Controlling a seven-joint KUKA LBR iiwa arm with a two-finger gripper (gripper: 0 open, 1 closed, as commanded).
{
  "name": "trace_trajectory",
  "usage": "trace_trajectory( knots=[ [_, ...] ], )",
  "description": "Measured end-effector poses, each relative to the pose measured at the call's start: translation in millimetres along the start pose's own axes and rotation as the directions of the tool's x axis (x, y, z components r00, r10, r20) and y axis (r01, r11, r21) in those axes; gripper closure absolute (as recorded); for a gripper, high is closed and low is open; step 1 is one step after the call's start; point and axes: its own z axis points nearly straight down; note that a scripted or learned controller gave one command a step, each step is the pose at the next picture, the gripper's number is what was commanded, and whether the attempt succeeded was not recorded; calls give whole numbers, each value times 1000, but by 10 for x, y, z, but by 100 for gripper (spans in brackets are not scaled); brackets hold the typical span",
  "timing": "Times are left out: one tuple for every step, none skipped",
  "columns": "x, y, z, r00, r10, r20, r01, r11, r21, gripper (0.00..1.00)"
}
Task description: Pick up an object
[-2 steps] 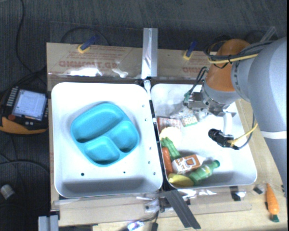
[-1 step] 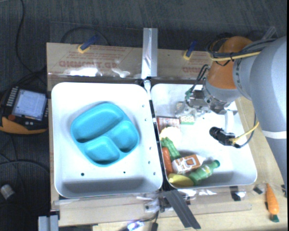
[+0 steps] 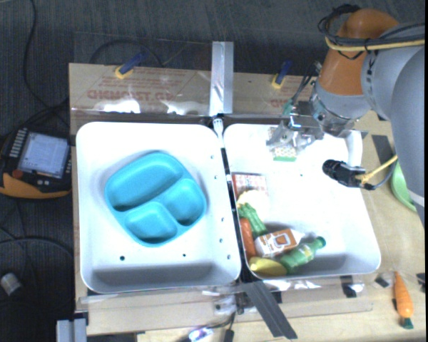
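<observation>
The camera view looks down on a pale wooden counter [image 3: 396, 226] standing on dark grey carpet [image 3: 28, 41], with black cables trailing over the floor and a small handheld screen unit [image 3: 36, 159] lying at the left. Two shallow white bins of smooth moulded plastic sit side by side, touching along a dark middle seam. The left bin [image 3: 100, 262] holds one glossy blue tray [image 3: 155, 197] with three rounded compartments, set at a tilt. The right bin [image 3: 342, 219] holds a cluster of toy groceries against its left wall and near corner: a small printed box [image 3: 248, 184], a green vegetable [image 3: 251, 216], a slim orange piece [image 3: 247, 237], an orange carton [image 3: 277, 241], a green bottle [image 3: 302, 254] and a yellow fruit [image 3: 266, 266]. A carrot-like toy [image 3: 403, 301] lies on the counter outside the bins. Two clips, blue and yellow, pin a clear sheet at the far edge. The grey arm [image 3: 399, 70] with its orange band reaches over the right bin's far side; the tool [image 3: 292, 137] hangs above bare bin floor, well apart from the groceries, and how far it is open cannot be told.
</observation>
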Motion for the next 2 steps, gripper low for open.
trace_trajectory(
  knots=[
    [-74, -547, 776, 999, 53, 0, -53, 999, 3, 100],
    [-428, -957, -532, 998, 68, 2, -68, 998, 1, 100]
  ],
)
